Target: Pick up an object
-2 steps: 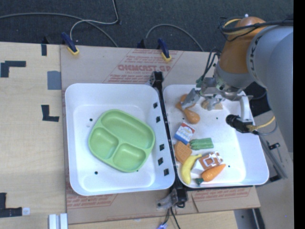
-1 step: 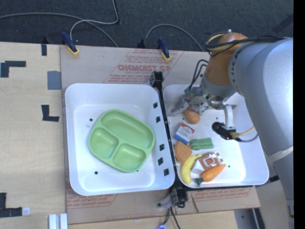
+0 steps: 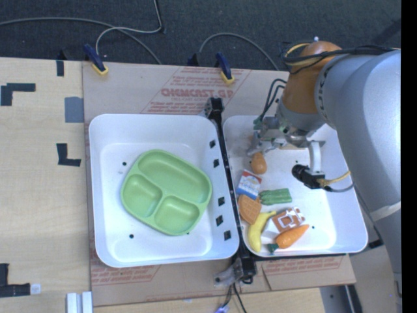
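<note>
My gripper [image 3: 262, 142] hangs low over the back left part of the right bin [image 3: 339, 230], coming down from the orange-banded wrist [image 3: 306, 90]. Just in front of it lies a small brown oval object [image 3: 258, 163], close under the gripper; I cannot tell whether they touch. Further forward in the same bin are a small blue, white and red carton [image 3: 248, 185], a flat green piece [image 3: 275, 196], an orange bread-like piece [image 3: 249, 208], a yellow banana [image 3: 256, 230], an orange and white box [image 3: 285, 219] and a carrot [image 3: 291, 236].
The left bin [image 3: 104, 175] holds a green divided plate [image 3: 166, 191]. A black divider with clips [image 3: 221, 175] runs between the bins. The grey arm [image 3: 368, 129] covers the right bin's far right side. A black cable piece [image 3: 307, 175] hangs beside the gripper.
</note>
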Tool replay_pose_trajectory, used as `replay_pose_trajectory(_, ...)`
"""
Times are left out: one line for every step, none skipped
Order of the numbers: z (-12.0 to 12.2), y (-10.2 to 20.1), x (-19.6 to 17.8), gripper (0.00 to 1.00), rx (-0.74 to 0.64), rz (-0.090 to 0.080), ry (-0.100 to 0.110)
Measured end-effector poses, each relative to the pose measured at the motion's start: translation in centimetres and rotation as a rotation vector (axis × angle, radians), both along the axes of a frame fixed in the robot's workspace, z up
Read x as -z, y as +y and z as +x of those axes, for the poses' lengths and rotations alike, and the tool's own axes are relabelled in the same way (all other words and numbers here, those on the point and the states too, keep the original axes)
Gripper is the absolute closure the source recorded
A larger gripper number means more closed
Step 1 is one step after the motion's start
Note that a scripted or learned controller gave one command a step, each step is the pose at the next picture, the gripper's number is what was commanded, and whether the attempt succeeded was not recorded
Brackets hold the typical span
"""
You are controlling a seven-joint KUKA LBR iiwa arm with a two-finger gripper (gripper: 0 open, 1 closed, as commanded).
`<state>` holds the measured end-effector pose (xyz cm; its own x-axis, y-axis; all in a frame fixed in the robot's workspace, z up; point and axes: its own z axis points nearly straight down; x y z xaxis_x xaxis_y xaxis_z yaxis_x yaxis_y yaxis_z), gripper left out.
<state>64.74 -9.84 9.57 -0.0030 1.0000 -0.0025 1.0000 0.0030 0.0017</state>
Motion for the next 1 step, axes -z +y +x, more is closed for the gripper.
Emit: replay_pose_trajectory(-4.58,6.17,-8.95,1.00,0.000,0.003,0.000)
